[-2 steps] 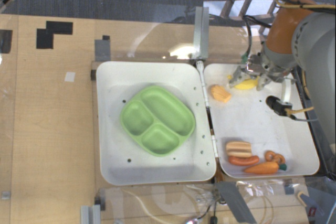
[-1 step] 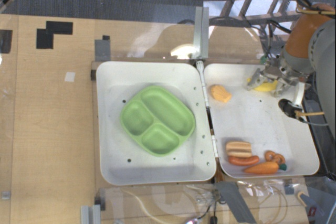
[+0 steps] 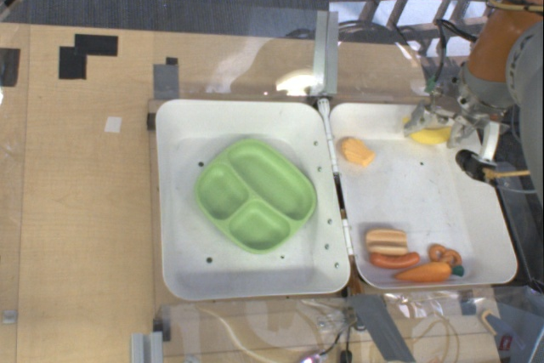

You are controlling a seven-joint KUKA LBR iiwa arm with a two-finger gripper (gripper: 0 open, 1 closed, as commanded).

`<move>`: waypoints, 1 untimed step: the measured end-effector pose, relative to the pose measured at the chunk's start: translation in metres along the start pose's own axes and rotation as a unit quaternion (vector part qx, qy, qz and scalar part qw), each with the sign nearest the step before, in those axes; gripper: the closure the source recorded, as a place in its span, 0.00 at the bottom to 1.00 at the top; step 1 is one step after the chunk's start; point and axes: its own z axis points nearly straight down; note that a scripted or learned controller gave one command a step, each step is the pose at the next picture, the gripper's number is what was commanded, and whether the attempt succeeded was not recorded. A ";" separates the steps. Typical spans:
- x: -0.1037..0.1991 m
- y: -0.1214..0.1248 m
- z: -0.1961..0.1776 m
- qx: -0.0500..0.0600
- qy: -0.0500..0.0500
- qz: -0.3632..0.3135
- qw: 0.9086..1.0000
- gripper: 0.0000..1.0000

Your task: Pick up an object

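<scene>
Right bin (image 3: 476, 208): gripper (image 3: 442, 125) over yellow piece (image 3: 428, 136) lying left-right, grip unclear.

Bright even light, glare on bench (image 3: 293, 85), slightly soft focus

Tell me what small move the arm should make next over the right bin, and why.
Probably lower straight down onto the yellow object. The gripper sits at the right bin's far corner right over that piece, and nothing is seen held yet. The other food pieces lie farther off.
</scene>
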 end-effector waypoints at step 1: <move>-0.002 -0.002 0.026 0.007 -0.001 0.009 1.000 0.00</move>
